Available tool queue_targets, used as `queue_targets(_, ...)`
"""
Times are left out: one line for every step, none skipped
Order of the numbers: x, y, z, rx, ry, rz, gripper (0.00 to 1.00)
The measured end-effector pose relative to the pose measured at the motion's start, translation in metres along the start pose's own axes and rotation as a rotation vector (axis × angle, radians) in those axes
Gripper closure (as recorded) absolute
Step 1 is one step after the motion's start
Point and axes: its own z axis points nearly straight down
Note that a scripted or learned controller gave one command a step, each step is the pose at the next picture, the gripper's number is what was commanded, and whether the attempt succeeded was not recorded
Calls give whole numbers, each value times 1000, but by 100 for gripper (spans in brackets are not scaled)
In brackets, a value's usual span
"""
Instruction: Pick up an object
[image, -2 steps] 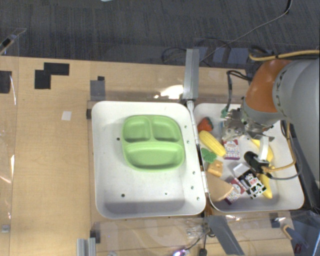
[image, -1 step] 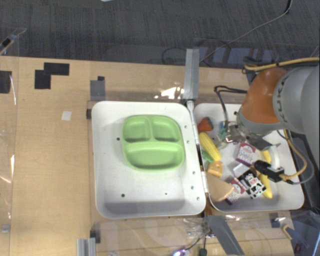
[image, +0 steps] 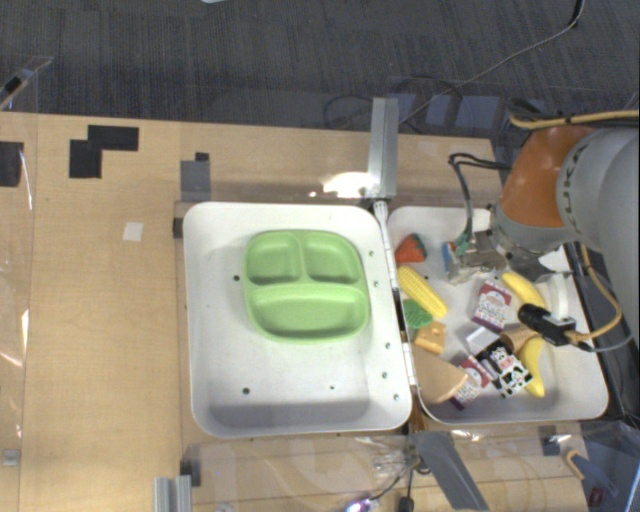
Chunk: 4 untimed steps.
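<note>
This is a robot lab. A pale wood counter (image: 90, 330) carries two white bins (image: 215, 400) fixed between metal brackets (image: 384, 140). Black tape marks (image: 100, 148) sit at the upper left. Loose cables (image: 470, 75) run over grey carpet (image: 200, 50) along the top, and a grey-and-orange arm (image: 570, 190) enters at right.

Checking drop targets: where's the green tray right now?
The green tray lies in the middle of the left bin, left of the corn cob across the divider.

Divided tray (image: 305, 283) in left bin (image: 215, 330); toys (jumbled) in right bin (image: 580, 400)
</note>
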Motion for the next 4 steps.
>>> queue_targets(19,-46,-2,-1,0,-65,100)
queue_targets(20,-3,0,3,0,585,100)
queue_targets(19,-4,0,3,-2,587,0)
queue_targets(19,28,-28,13,-4,1138,0)
